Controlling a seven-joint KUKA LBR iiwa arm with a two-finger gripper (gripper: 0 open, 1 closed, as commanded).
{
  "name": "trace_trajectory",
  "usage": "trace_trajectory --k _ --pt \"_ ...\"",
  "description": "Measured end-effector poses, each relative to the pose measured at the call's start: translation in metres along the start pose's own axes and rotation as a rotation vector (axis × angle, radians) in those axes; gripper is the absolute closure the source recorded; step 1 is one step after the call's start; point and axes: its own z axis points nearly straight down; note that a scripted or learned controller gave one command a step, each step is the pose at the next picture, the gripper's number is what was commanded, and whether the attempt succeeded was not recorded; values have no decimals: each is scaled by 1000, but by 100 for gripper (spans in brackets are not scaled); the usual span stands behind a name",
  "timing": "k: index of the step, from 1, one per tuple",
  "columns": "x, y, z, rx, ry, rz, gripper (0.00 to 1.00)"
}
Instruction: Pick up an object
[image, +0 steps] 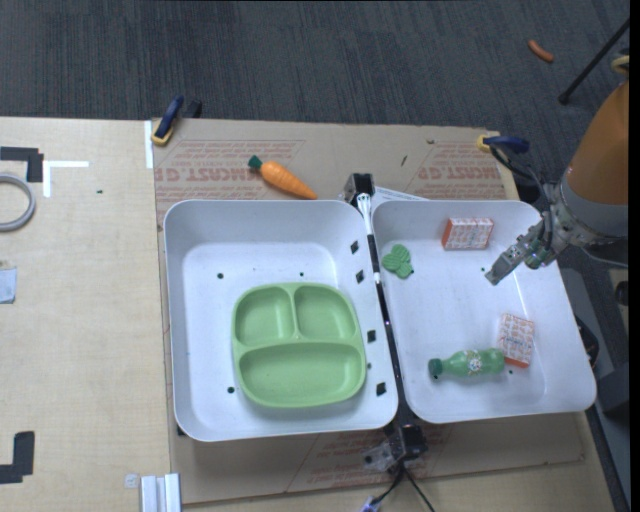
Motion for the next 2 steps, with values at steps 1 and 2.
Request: trace_trajectory --k 1,2 --pt "0 0 0 0 0 0 0" --pt "-5 -67 121 -4 -4 156 0"
